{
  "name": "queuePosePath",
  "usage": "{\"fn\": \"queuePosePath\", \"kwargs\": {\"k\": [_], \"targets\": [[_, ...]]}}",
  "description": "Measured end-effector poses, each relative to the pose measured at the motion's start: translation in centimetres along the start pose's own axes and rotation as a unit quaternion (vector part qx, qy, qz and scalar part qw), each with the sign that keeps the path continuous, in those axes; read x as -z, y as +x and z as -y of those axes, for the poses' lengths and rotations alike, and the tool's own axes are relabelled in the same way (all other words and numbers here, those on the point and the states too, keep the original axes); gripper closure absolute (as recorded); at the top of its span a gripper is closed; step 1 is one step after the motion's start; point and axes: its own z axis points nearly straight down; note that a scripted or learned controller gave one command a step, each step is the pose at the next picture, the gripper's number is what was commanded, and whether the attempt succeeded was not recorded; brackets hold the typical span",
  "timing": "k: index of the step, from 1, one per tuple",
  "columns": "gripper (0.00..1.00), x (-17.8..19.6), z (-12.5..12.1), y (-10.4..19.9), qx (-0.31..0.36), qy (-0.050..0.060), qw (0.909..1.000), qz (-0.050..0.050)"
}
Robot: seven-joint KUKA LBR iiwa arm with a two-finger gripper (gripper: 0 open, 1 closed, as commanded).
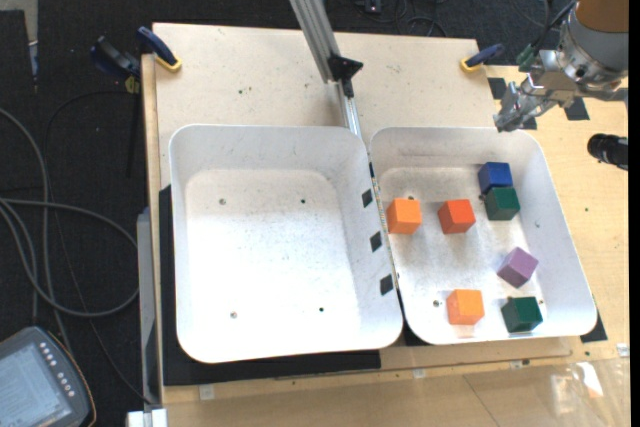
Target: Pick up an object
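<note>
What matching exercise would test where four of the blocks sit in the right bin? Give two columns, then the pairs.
Things:
1. blue block
2. purple block
3. orange block nearest the divider
4. dark green block near the front

Places in the right bin:
A. front right corner, right of an orange block
B. far right, touching a green block
C. left side, beside the bin's inner wall
D. right side, between the two green blocks

Pairs: 1-B, 2-D, 3-C, 4-A
</note>
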Motion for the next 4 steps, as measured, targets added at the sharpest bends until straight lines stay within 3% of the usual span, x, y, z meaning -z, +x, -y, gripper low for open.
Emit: {"fn": "queuePosePath", "kwargs": {"k": [4], "targets": [[1.00,-4.6,7.7,21.1,0.002,0.005,1.0000,-0.002]]}}
